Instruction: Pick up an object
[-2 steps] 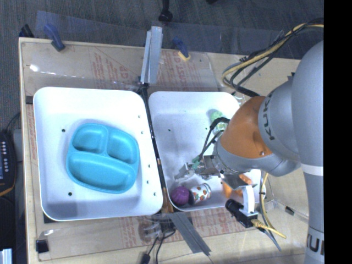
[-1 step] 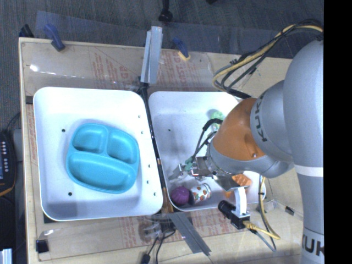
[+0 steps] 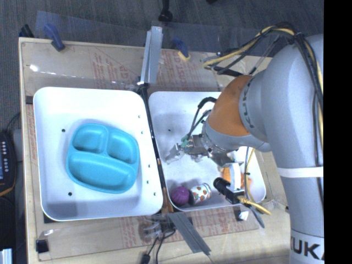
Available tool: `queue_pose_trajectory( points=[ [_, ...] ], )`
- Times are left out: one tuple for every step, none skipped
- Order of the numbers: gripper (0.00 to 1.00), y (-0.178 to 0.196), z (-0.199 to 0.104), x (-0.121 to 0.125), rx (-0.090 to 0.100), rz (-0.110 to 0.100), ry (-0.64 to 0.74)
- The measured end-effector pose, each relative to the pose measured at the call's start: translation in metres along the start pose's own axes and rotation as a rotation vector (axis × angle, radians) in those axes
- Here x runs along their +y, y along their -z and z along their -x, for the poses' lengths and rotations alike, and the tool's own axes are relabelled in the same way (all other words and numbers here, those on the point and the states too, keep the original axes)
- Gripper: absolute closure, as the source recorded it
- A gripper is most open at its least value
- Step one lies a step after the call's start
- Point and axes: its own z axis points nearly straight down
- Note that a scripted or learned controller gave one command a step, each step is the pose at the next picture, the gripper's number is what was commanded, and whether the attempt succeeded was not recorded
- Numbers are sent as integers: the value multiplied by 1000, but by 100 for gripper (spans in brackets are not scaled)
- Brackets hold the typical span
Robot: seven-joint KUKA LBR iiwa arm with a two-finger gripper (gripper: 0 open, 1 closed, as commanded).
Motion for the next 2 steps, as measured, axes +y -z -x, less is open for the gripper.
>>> queue_pose_trajectory(
  points=[
    [0, 0, -17, -53, -3, 1, 0],
    [0, 2, -22, -3, -10, 7, -7]
  ],
)
